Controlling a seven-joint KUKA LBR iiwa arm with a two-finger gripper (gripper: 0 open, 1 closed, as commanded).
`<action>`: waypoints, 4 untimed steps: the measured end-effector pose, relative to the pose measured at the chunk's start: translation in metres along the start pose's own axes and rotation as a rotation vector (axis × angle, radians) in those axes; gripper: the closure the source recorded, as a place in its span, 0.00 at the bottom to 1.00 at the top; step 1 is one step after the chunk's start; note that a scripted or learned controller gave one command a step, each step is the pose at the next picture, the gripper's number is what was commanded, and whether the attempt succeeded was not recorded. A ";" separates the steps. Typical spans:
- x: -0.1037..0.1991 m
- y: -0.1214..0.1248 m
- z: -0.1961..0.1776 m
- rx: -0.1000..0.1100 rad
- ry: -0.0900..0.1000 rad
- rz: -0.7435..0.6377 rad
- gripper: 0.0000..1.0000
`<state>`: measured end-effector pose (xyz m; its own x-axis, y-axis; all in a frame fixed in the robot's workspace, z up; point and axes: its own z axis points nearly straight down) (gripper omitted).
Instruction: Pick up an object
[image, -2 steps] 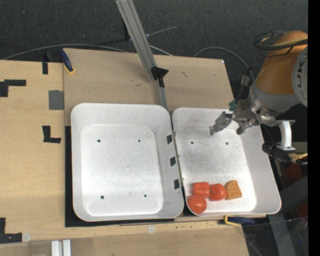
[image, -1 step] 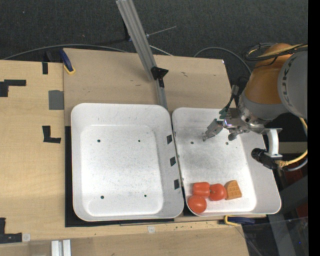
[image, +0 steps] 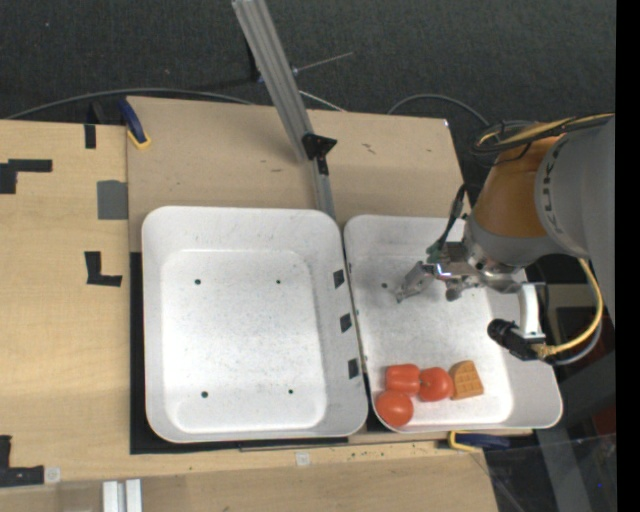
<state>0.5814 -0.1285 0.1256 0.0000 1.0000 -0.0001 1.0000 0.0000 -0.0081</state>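
Right bin (image: 400, 240) holds red pieces (image: 412, 388) and tan block (image: 466, 379).

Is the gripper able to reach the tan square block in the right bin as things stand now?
Probably yes. The gripper hangs over the right white bin, and bare floor lies between it and the tan square block; red pieces touch one side.

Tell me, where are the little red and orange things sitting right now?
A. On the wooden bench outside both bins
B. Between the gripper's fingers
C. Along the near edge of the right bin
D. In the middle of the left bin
C: the red pieces and the orange piece lie clustered by the near edge of the right bin, apart from the gripper hovering above them.
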 end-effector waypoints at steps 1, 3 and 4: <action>0.001 0.002 -0.014 -0.006 0.000 -0.002 1.00; 0.012 0.000 -0.093 -0.010 0.000 -0.002 1.00; 0.071 -0.006 -0.090 -0.006 0.002 -0.007 1.00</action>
<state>0.5760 -0.0578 0.2159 -0.0067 1.0000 0.0021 1.0000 0.0067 -0.0026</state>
